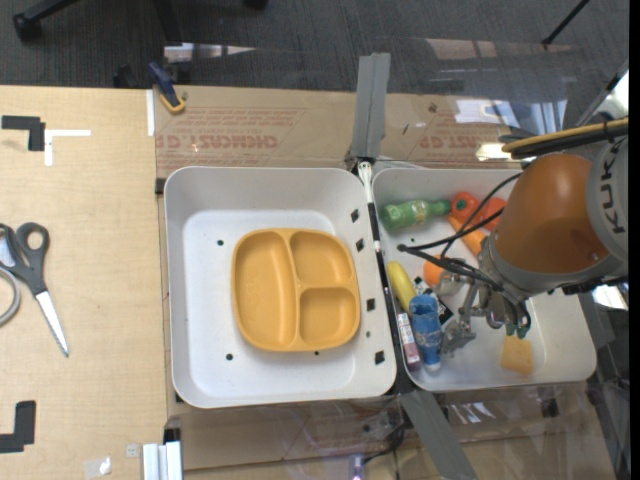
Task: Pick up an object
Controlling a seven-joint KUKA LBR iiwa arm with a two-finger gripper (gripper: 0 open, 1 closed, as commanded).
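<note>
In the right bin (565, 368) lie a green bottle (415, 211), orange pieces (463, 209), a yellow banana-shaped item (400, 283), a blue bottle (425, 330), a pink pen (407, 340) and a small yellow block (517, 355). My gripper (462, 326) hangs low over the bin's front middle, below the orange wrist band (550, 218). It sits just right of the blue bottle and left of the yellow block. Black cables (440, 263) run across the orange pieces. Nothing is visibly held.
The left bin (195, 268) holds a yellow divided plate (296, 288). Scissors (35, 278) lie on the wooden bench at far left. A grey divider (372, 108) stands behind the gap between the bins. The arm covers the right bin's right half.
</note>
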